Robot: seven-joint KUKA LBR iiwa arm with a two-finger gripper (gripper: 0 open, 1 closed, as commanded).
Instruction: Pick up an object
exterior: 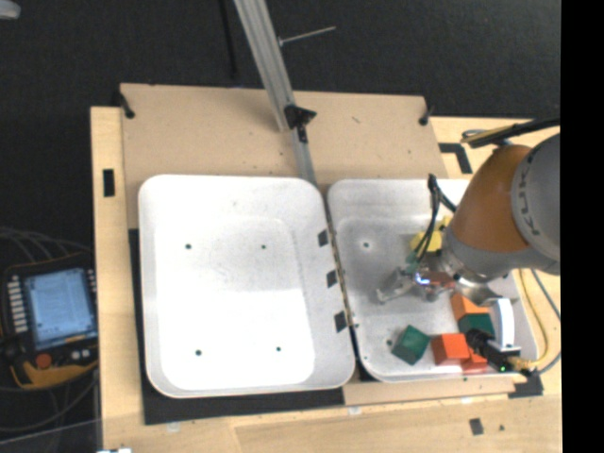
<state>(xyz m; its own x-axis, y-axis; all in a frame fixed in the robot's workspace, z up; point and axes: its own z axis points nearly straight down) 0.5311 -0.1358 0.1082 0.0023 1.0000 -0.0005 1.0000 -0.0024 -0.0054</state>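
My gripper hangs low over the middle of the right bin, below the orange wrist band. A yellow object lies just behind it, partly hidden by the arm. A green block sits at the bin's front, with an orange block beside it on the right. A darker green piece and an orange piece lie further right, under the arm. Nothing shows between the fingers.
The left bin adjoins the right bin on the bench. A slanted metal pole rises behind the bins. A teach pendant lies off the bench's left side.
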